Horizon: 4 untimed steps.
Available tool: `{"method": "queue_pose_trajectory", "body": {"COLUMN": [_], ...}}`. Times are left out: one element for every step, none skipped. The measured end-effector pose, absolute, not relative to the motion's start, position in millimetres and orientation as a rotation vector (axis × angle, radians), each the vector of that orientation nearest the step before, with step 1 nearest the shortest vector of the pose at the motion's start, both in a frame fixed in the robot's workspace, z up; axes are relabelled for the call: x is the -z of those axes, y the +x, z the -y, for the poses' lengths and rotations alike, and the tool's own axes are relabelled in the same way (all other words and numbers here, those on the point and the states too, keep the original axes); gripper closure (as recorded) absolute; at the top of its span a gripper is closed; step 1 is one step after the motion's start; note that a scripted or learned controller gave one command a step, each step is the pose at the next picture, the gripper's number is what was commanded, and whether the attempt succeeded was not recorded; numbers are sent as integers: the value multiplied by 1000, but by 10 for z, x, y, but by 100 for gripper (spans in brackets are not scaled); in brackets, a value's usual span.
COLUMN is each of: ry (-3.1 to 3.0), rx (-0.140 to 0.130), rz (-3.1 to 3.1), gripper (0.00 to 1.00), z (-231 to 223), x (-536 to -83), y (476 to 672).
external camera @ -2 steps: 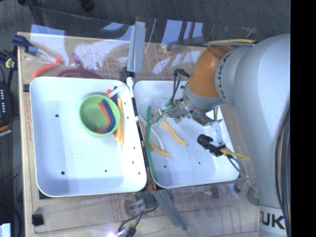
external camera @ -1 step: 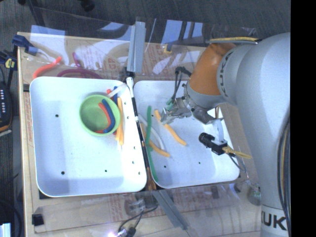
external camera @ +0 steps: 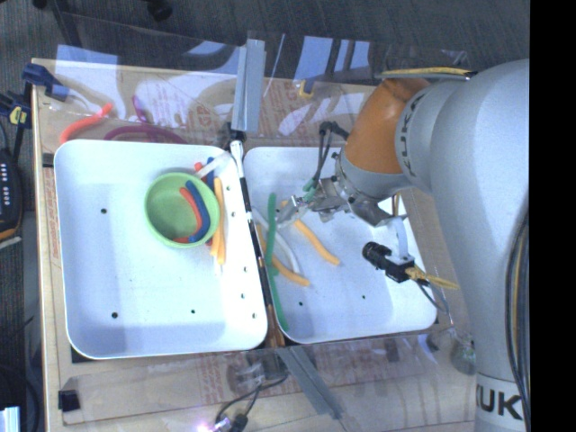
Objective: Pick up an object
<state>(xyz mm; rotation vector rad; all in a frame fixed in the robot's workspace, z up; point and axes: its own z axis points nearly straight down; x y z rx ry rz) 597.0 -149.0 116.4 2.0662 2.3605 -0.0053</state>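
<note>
Here you look down on a wooden bench under a glossy clear sheet, with dark carpet beyond its far edge. Two white bins sit side by side on it. The left bin holds a green bowl in its far-right part, with red and blue strips inside. The arm reaches in from the right, and the pincer hangs over the far-left part of the right bin; you cannot tell whether it is open or closed. An orange stick lies slanted on the bin floor, just to the near side of the pincer. A second orange stick lies nearer still and slightly left. A long green stick runs along that bin's left wall, left of the pincer.
</note>
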Motion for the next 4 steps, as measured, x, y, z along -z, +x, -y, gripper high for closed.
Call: {"method": "queue_pose_trajectory", "body": {"ry": [2005,2003,2002,2001], "rx": [-2,-2,-2,-4], "rz": [-2408,-2414,-2414,-2416], "gripper": [0,100,0,100], "z": [1534,1521,1520,1515], "x": [-978,-1070,-1070,-1173], "y": [5981,5983,5983,5990]}}
